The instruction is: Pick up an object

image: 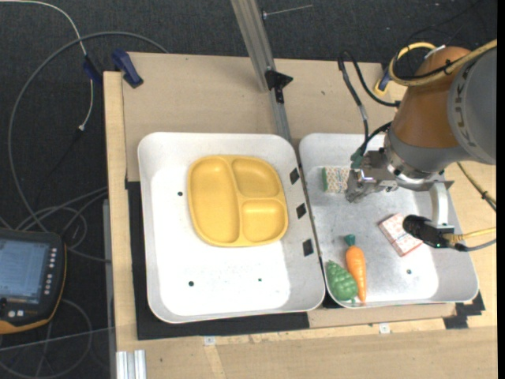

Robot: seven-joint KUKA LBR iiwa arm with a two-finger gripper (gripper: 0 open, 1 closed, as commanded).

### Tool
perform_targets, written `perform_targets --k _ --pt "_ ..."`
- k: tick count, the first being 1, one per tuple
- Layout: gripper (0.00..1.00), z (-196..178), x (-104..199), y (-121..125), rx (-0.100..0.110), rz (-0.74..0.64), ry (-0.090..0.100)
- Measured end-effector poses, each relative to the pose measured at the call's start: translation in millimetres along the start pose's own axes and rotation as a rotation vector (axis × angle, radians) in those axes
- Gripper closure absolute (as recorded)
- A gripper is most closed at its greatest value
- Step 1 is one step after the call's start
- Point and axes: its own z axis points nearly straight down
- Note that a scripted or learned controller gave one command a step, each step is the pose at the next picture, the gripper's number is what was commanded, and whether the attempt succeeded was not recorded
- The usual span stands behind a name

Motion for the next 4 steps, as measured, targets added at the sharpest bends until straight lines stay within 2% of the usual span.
perform_targets --k 2,3,4 --pt "1.00 -119.2 -1.5 3.5 -0.001 0.000 -0.001" --pt "1.00 -97.6 46.1 11.7 0.012 -0.003 0.003" --pt "1.00 -80.5 104.5 13.4 0.013 -0.004 0.003"
